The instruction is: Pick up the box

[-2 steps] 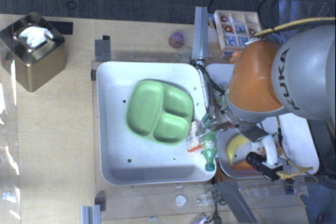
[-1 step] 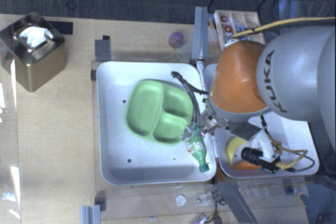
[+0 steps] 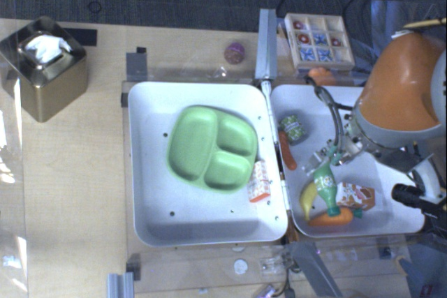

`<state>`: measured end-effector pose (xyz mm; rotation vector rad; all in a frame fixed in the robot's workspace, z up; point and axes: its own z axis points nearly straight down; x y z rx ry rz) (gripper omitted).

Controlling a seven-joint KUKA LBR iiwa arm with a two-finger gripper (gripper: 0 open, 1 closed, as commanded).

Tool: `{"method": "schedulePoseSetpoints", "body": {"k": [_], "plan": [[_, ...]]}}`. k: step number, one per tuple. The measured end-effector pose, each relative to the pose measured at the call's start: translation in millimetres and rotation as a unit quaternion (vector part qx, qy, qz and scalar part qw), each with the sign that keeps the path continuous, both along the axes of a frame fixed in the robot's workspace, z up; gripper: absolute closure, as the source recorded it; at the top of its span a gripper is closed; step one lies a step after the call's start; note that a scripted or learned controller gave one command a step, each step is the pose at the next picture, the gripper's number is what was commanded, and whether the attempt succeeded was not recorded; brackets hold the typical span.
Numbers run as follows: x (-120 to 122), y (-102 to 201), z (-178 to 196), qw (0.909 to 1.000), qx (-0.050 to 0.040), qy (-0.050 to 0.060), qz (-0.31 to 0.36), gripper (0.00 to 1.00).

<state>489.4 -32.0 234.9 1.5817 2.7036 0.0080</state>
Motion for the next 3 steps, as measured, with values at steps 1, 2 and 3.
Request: {"method": "schedulePoseSetpoints", "body": {"k": [1,2,3], "plan": [[0.0,0.0,0.0,1.0,0.0001,0.0,0.0,0.0],[-1.5,-26.4,-37.8,0.9771,0.0017,0.003,-0.213,0.0],[52.3,-72.5,-113.0,0.9526,0.002,0.003,-0.304,0.0]]}}
